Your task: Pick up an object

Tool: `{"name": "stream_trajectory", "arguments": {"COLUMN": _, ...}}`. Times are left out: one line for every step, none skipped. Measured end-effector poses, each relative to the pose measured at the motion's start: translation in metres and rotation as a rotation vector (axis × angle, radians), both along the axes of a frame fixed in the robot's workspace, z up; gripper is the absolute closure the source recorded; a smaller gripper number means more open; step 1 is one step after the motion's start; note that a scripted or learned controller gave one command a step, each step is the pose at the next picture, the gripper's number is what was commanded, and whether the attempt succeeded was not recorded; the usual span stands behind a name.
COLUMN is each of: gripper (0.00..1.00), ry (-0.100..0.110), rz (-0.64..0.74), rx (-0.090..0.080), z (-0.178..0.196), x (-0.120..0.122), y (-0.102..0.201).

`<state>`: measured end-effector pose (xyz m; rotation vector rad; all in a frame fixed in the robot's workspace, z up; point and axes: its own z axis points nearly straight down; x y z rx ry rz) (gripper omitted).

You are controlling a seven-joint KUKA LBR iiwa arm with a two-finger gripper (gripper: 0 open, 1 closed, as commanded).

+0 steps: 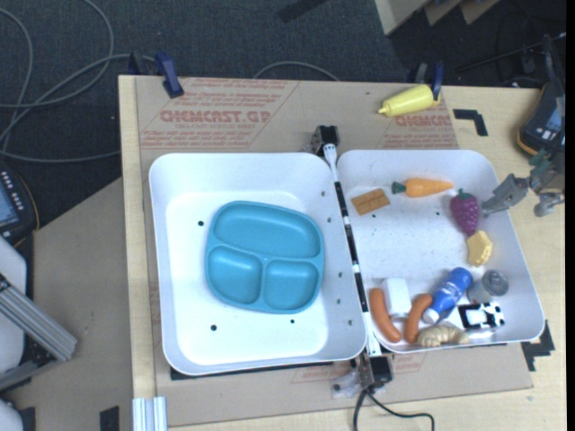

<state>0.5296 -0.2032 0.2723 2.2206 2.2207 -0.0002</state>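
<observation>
Wooden bench [243,119], two white bins [180,187], one blue plate [263,256], gripper [526,196] spread wide, holding nothing.

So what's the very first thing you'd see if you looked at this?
Probably the big blue plate with three sections, sitting in the left bin. Next, the right bin with its jumble of toy food: a carrot and purple grapes near the top, and the claw at its right rim.

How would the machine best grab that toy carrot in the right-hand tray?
Probably from straight above, fingers closing across the carrot's thick orange middle. It lies flat and lengthwise, green top toward the cracker-like tile, with bare tray floor on both long sides for the gripper fingers.
</observation>
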Motion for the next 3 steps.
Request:
{"name": "stream_trajectory", "arguments": {"gripper": 0.0, "ry": 0.01, "rz": 0.003, "rx": 0.005, "z": -0.111, "x": 0.027, "y": 0.023}}
{"name": "stream_trajectory", "arguments": {"gripper": 0.0, "ry": 0.005, "rz": -0.003, "rx": 0.002, "z": -0.143, "x": 0.02, "y": -0.023}}
{"name": "stream_trajectory", "arguments": {"gripper": 0.0, "ry": 0.006, "rz": 0.001, "rx": 0.009, "z": -0.181, "x": -0.029, "y": -0.016}}
